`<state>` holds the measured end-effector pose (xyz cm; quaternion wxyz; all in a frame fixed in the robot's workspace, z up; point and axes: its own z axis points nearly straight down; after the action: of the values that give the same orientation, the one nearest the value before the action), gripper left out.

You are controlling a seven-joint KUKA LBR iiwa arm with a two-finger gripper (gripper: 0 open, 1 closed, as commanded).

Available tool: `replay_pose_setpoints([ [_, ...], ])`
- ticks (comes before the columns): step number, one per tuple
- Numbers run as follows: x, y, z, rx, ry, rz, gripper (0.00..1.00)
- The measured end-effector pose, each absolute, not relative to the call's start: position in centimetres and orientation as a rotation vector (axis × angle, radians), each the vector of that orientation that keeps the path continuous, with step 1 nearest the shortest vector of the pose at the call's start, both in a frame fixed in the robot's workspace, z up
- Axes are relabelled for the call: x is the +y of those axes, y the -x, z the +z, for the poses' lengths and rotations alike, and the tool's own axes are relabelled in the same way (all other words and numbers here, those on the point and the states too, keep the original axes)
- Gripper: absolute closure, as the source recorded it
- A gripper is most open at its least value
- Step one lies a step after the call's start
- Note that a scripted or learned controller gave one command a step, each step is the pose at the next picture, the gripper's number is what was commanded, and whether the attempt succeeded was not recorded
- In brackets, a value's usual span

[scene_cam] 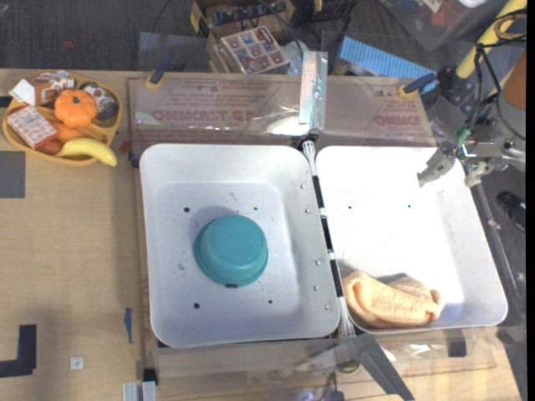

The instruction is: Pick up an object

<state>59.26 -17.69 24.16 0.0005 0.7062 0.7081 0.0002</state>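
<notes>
The object I would go for first is the tan cloth-like lump (393,301), which lies crumpled at the near edge of the right bin (401,224), close against that bin's near-left corner. Just beyond and to the left, in the left bin (167,174), sits a teal bowl (232,250), mouth down near the middle of the floor and well apart from every wall. Either one would satisfy the task as I read it.

Farther back, at the right bin's far-right corner, I see my hand (437,167) poised over the rim. It looks slightly parted, with nothing between the fingers, though they are small and dark against the clutter, so I hold that loosely. It is well apart from both candidates.

To do this step well, I judge the lump the better choice: it is in the bin on the arm's side, and soft folds give the fingers something to bite. I would come down from above on its humped middle, not its wall-side end, keeping clear of the near wall. The bowl's smooth dome offers little to pinch.

Farthest off, on the surface at far left, a yellow dish of toy fruit (63,124) sits outside the bins and plays no part.
</notes>
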Motion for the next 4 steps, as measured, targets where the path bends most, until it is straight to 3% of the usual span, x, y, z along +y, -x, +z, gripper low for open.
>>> replay_pose_setpoints([
  [1, -15.5, -52.5, 19.9, 2.095, -2.342, 0.000, 0.00],
  [2, -16.3, -47.8, 11.4, 2.083, -2.353, -0.001, 0.00],
  [3, -15.1, -48.1, 8.8, 2.299, -2.137, 0.005, 0.00],
  [4, -17.6, -48.0, 12.0, 2.294, -2.144, 0.001, 0.00],
])
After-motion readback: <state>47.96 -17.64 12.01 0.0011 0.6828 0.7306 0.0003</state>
